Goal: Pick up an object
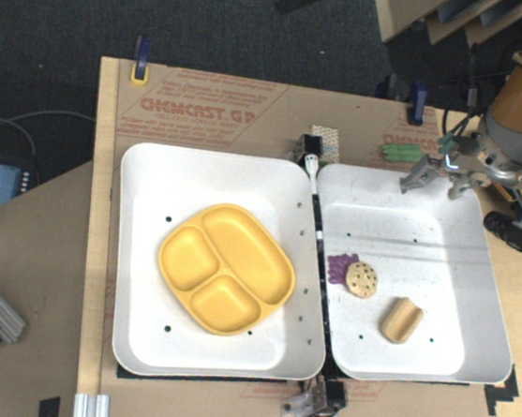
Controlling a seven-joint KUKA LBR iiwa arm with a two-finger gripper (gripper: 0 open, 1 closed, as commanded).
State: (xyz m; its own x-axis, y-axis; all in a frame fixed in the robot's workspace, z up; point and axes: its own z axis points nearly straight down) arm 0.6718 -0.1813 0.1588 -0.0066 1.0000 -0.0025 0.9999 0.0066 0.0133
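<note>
Nearest the camera, the left bin and right bin end in rounded white lips just short of the bench's front edge; both are smooth, shallow and glossy. In the right bin a short tan cylinder, matte and blunt-ended, lies tilted near the front with bare floor on all sides of it. Just beyond and to its left sits a round, speckled cookie, touching or overlapping a small purple piece with a ragged outline; what that piece is made of is hard to judge at this size. These two lie close to the wall shared with the left bin, while the far half of the right bin's floor is open white surface.

In the left bin a yellow divided plate, smooth plastic with three rounded compartments, sits near the centre, with a margin of white all round.

Farther back, the gripper hangs over the right bin's far rim, its two dark fingers spread apart with nothing between them. Behind it a green object rests on the brown cardboard sheet.
</note>
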